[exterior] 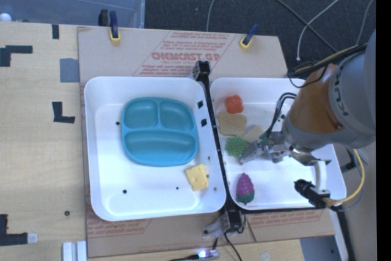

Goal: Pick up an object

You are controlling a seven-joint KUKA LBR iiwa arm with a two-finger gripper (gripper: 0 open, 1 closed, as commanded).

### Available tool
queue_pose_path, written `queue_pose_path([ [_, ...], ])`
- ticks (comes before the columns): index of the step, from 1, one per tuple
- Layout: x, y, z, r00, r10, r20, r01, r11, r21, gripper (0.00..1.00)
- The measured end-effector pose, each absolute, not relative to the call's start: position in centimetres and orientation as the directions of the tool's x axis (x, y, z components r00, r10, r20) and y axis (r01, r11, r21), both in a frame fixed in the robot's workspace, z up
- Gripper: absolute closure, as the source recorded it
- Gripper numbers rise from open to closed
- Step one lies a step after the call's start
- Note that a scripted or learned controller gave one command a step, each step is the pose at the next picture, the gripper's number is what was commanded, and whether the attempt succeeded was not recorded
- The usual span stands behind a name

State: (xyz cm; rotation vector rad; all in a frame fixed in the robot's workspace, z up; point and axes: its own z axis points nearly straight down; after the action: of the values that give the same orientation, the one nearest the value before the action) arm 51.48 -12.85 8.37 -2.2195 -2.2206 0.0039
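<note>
My gripper (252,151) reaches in from the right, low in the right bin (278,200), its tip right beside a green broccoli piece (236,145). Just beyond the broccoli lies a tan bread slice (232,124), and farther back an orange-red piece (233,104). A purple grape bunch (245,187) rests near the right bin's front wall. The left bin (101,150) holds a blue divided plate (160,131) and a yellow cheese wedge (197,177) by its front right corner.
A black divider (212,131) runs between the two bins. Both sit on a cardboard sheet (177,52) held by yellow and blue clamps at the back. Cables loop behind the right bin, and a clear plastic tub (67,0) stands at far left.
</note>
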Motion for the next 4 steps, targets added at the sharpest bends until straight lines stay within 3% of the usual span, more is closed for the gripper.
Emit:
queue_pose_path([
  [1, 51.6, -13.0, 9.6, 0.001, 1.0, -0.004, 1.0, -0.001, 0.002, 1.0],
  [4, 51.6, -12.7, 23.9, -0.002, 1.0, -0.001, 1.0, 0.002, 0.004, 1.0],
])
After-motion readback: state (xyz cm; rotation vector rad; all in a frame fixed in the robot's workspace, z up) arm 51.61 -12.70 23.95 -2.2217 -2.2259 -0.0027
